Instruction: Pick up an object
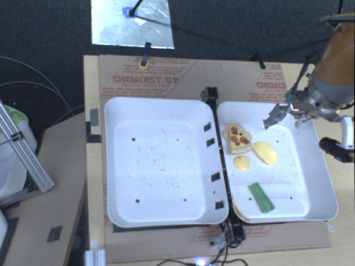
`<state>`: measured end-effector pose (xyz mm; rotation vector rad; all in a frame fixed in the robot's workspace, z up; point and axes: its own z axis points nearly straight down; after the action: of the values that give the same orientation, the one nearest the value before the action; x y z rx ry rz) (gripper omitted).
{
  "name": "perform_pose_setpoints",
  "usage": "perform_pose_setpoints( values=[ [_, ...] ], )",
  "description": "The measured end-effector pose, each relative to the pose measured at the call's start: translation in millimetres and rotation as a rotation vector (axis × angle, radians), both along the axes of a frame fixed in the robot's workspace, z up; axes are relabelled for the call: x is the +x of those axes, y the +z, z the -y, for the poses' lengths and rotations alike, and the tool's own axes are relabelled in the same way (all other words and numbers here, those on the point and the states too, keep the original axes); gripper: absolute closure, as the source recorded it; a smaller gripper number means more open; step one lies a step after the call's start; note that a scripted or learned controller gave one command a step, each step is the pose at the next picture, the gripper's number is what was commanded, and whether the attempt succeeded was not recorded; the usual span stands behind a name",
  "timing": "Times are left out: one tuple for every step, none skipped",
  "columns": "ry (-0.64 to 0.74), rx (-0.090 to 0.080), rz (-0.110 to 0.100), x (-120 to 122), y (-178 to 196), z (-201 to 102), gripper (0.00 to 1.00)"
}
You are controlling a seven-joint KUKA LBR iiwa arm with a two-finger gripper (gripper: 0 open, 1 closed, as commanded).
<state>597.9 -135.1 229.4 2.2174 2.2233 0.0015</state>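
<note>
- The bench [183, 71], topped with printed brown board, is carrying two shallow white bins side by side.
- The left bin [161, 159] is sitting with its floor bare apart from a few small dark dots.
- The right bin [310, 165] is holding all four loose objects, grouped toward its left half, close to the divider between the bins.
- The grey arm [335, 76], with its orange band, is reaching in from the right and hanging over the far right corner of the right bin.
- The gripper [283, 115] is pointing down and to the left above the bin's far edge; its fingers are standing a little apart, and nothing is sitting between them.
- The toy pizza slice [237, 138], tan with red spots, is lying nearest the gripper but apart from it, just beside the divider.
- The yellow lemon-shaped piece [265, 152] is lying just to the right of the pizza slice, nearly touching its lower corner.
- The green strip [260, 197] is lying at a slant near the bin's near edge, well apart from the others.
- The small yellow round piece [241, 163] is resting just below the pizza slice.
</note>
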Motion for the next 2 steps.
perform_pose_setpoints(
  values=[
    [0.004, 0.005, -0.014, -44.1, -136.0, -51.8, 0.00],
    [0.000, 0.001, 0.002, -39.1, -117.4, -48.0, 1.00]
  ],
)
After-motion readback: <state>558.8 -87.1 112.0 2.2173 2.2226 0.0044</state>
